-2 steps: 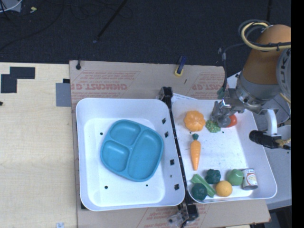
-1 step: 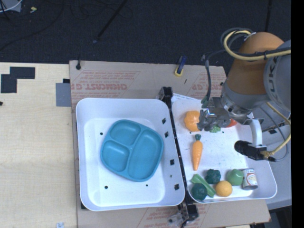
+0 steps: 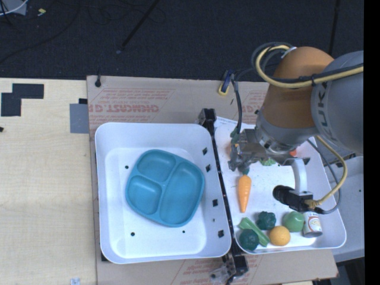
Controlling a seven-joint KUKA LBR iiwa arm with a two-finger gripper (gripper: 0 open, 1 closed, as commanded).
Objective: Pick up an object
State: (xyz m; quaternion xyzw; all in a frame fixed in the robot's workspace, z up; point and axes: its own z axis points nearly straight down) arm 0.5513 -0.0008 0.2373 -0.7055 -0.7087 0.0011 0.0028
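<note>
Hanging over the right bin point(image 3: 339, 233), the claw point(image 3: 240, 158) sits just beyond the broad end of the carrot point(image 3: 244, 193). Contact with the carrot cannot be told. The claw's opening is lost in dark shapes, so wide or narrow cannot be told either. The carrot lies flat on the bin floor, its tip toward the near rim. Just past the carrot's tip lie a green pod point(image 3: 254, 229) and two dark green pieces point(image 3: 266, 219) point(image 3: 249, 239). Further right of the carrot lie a yellow-orange ball point(image 3: 279, 236), a green fruit point(image 3: 293, 221) and a small can point(image 3: 313, 224). Left of the carrot, well apart, the left bin point(image 3: 113, 159) holds a blue divided plate point(image 3: 165, 187). Both bins sit on the pale counter point(image 3: 41, 189).
</note>
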